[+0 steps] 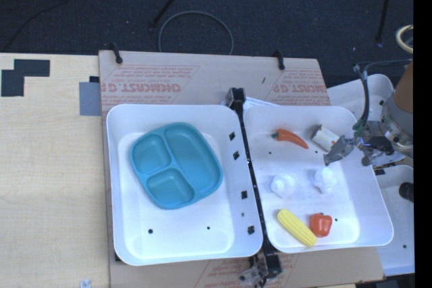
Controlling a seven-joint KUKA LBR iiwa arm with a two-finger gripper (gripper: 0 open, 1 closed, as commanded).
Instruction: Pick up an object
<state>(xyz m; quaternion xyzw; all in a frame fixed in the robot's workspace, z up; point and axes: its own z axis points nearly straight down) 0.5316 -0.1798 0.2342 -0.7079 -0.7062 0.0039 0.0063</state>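
**Gripper at the right bin's far side, white pieces just to its left**

I see the gripper [352, 150] hanging over the right-hand part of the right bin [378, 212], with two grey fingers [335, 153] splayed apart and nothing between them, so I read it as released and empty. The nearest candidates lie to its left in the view. A small white block [324, 137] sits just up and left of the nearer fingertip, close to touching but, as far as I can judge, apart. A white lumpy piece [325, 178] lies just below that fingertip, and a second white lump [282, 184] sits further left. The orange carrot [291, 137] lies beyond the block, its long axis running from upper left to lower right. The yellow corn [296, 226] and the red pepper [320, 224] lie side by side near the bin's front edge, well apart from the gripper.

My judgement is that the white block is the shortest reach: a small shift left, then down. The bin floor is flat, white and smooth, with fair room around each piece. The left bin [135, 239] carries a blue divided plate [176, 164].
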